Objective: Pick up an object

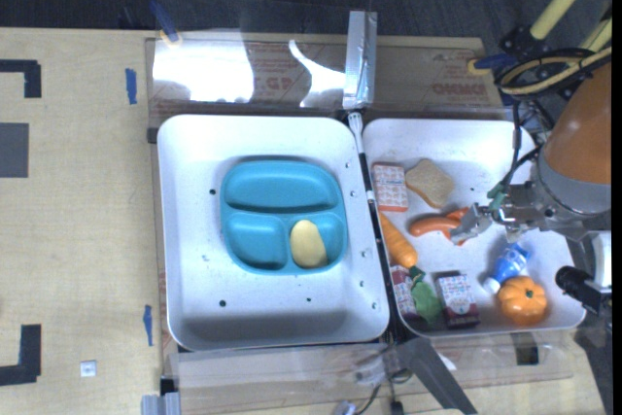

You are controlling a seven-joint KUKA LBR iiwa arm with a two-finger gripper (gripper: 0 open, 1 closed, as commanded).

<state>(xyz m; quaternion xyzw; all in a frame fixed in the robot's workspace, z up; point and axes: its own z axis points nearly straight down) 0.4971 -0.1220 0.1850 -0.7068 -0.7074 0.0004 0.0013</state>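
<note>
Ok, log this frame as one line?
arm: over right bin | gripper: at orange sausage-shaped toy | grasp: not confirmed | left bin: blue tray with yellow egg

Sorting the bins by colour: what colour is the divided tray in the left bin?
Light blue; the divided tray shows in the camera view.

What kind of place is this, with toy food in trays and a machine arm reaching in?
Probably a robotics lab test bench. A robot arm reaches over two white bins: one has a blue divided plate with a yellow item, the other toy foods like a small pumpkin. Blue tape marks suggest a fixed setup.
</note>
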